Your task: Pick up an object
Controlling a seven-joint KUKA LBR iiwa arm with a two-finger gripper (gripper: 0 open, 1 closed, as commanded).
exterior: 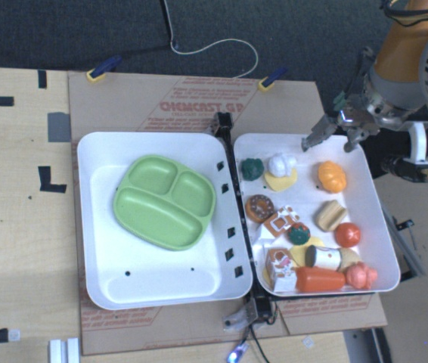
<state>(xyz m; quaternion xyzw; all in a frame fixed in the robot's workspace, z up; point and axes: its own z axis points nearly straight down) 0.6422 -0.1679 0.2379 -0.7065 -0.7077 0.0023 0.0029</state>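
Just below the open, empty claw lies an orange toy pepper, on its side in the right bin's far corner. To the claw's lower left sits a white-and-yellow egg beside a dark green broccoli.

I see a green tray in the left bin, cardboard under both bins, and a white cable beyond the worktop.

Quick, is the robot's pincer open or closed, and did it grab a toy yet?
Pincer: open, holding nothing, above the far edge of the right bin.
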